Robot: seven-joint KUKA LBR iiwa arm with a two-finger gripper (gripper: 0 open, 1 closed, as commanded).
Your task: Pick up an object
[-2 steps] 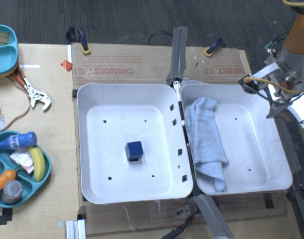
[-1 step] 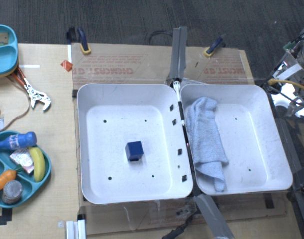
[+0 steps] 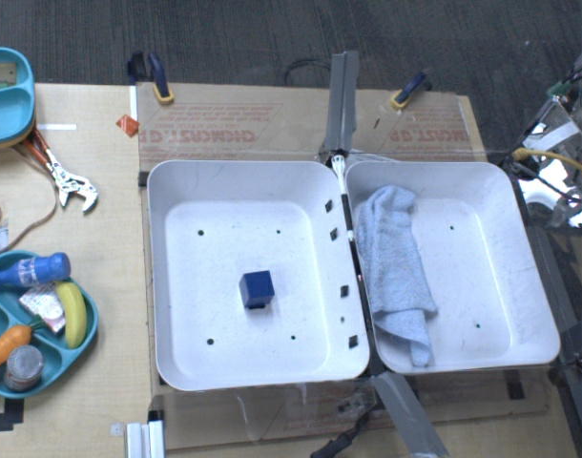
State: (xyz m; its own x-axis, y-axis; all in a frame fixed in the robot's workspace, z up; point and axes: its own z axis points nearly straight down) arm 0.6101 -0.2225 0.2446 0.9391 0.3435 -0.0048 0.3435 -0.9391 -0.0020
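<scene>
A small blue cube point(image 3: 257, 288) sits on the floor of the left white bin point(image 3: 176, 208), a little below its middle. A light grey-blue cloth point(image 3: 394, 267) lies crumpled along the left side of the right white bin point(image 3: 501, 256), running from near the back wall to the front wall. Neither object has anything touching it from above.
A blue divided tray point(image 3: 81, 342) with a bottle, a banana, a carrot and a can sits at the far left of the bench. A wrench point(image 3: 67, 184) and another blue container point(image 3: 10, 93) lie at the upper left. Cables and hardware crowd the right edge point(image 3: 558, 170).
</scene>
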